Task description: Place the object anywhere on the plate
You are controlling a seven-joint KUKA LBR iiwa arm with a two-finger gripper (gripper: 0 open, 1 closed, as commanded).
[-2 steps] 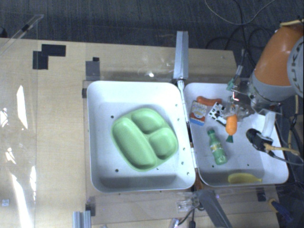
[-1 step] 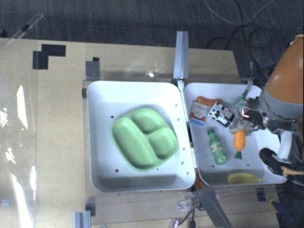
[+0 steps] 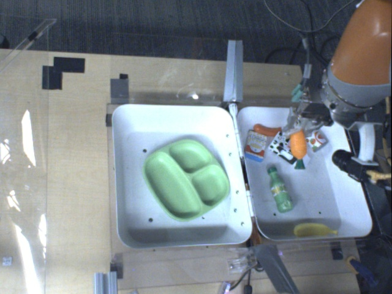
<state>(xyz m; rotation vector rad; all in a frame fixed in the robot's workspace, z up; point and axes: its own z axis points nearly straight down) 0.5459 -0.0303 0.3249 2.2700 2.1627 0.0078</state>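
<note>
Nearest us in the right white bin [image 3: 361,222] lies a yellow banana-shaped toy [image 3: 315,229], then a green plastic bottle [image 3: 279,190] pointing away. Farther back sits a small orange carrot-like toy [image 3: 297,146], probably the object to move, directly beneath our end effector [image 3: 304,122]; we cannot tell whether it is gripped. The green three-compartment plate [image 3: 185,178] lies well to the left, in the neighbouring bin [image 3: 128,225] on the tabletop [image 3: 61,182].
</note>
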